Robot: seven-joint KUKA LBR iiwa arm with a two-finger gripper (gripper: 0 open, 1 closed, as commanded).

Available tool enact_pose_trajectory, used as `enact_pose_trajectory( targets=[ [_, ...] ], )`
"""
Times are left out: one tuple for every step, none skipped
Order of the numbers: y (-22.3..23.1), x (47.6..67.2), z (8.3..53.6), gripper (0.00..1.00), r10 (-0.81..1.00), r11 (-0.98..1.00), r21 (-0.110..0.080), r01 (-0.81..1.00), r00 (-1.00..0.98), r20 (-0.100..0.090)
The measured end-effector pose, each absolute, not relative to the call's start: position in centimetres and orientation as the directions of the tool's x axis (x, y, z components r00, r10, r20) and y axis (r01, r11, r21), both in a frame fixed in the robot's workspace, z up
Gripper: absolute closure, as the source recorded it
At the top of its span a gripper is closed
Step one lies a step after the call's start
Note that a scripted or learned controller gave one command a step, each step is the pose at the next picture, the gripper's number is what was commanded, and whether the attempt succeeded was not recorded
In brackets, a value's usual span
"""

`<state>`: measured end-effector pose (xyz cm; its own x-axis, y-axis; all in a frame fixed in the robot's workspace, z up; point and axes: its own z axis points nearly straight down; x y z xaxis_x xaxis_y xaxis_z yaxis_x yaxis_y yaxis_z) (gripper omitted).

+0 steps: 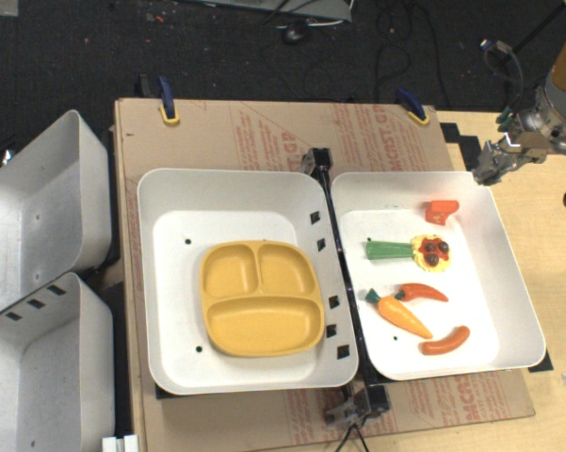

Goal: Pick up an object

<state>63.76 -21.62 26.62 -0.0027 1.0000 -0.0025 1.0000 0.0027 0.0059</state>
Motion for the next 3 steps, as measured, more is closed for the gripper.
enact_pose_trajectory(
  targets=[
    [-16.5, 62.0, 25.1, 1.0, 1.0, 0.006, -0.002, 1.0, -0.006, 0.001],
    [-11.4, 60.1, 23.8, 1.0, 1.0, 0.007, -0.004, 1.0, -0.007, 0.002],
    [-5.9, 58.4, 24.6, 1.0, 1.0, 0.008, -0.002, 1.0, -0.008, 0.002]
  ],
)
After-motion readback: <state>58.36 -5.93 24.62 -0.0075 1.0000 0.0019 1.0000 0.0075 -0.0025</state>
